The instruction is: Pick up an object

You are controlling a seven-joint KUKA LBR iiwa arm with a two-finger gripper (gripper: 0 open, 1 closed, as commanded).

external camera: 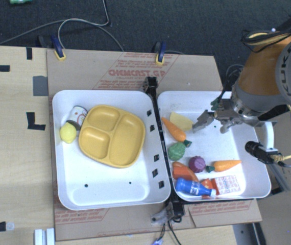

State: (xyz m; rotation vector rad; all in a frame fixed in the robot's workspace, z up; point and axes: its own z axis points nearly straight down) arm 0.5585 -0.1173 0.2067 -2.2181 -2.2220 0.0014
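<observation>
Arm enters from the right; gripper (213, 123) sits over the right bin (252, 157), upper half. Jaws spread, two fingers splayed apart, nothing between them. The left finger tip points toward the yellow wedge (180, 120), near it but apart.

Landmark: long carrot (173, 129), lying slantwise by the right bin's left wall.
- Yellow wedge: just above and right of the carrot, touching or nearly so; cannot tell which.
- Green vegetable (176, 150): directly below the carrot's lower end.
- Purple onion (197, 163): below and right of the carrot.
- Small carrot (226, 164): further right of the onion, lying flat.
- Orange piece (184, 171): below the green vegetable.
- Blue bottle (194, 188) and red-and-white packet (227, 184): along the bin's near edge, well below the carrot.

Left bin (104, 193), across the divider from the carrot: yellow divided plate (112, 136), lemon (68, 133) just beside its left rim, small can (77, 115) above the lemon.

Both bins rest on a cardboard sheet (130, 70) on the surface.
</observation>
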